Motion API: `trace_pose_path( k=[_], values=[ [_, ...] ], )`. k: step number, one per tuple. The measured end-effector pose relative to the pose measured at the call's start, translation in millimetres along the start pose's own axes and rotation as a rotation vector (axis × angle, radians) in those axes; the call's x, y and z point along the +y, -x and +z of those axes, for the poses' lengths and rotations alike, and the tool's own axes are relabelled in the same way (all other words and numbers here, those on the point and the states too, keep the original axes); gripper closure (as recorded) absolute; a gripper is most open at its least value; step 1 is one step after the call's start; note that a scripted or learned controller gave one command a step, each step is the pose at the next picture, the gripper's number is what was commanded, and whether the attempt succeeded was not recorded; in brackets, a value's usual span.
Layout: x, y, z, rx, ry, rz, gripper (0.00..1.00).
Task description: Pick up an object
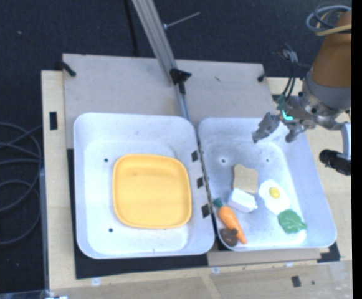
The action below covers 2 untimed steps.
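Observation:
My gripper [278,131] hangs over the back right part of the right bin [221,132], open, with nothing between its fingers. Below it in that bin lie a tan slice of bread [245,178], a white block [243,199], a fried egg [273,195], a green leafy piece [290,220], an orange carrot [232,220] and a brown item [230,235] at the front rim. The bread is the closest of these to the gripper, a clear gap toward the front.
The left bin [93,129] holds a yellow square plate [152,190]. A metal pole [159,39] slants up from the back between the bins. Cables lie off the bench at the left.

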State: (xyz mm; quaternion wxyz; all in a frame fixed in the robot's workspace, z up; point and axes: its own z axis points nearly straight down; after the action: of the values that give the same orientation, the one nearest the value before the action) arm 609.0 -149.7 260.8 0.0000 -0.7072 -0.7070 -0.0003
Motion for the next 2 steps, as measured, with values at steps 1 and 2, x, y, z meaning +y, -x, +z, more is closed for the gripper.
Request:
trace_pose_path(
  k=[1,2],
  values=[
    [0.2,0.0,0.0,0.000,0.000,0.000,0.00],
    [6.1,-1.6,44.5,-0.001,-0.003,0.000,0.00]
  ],
)
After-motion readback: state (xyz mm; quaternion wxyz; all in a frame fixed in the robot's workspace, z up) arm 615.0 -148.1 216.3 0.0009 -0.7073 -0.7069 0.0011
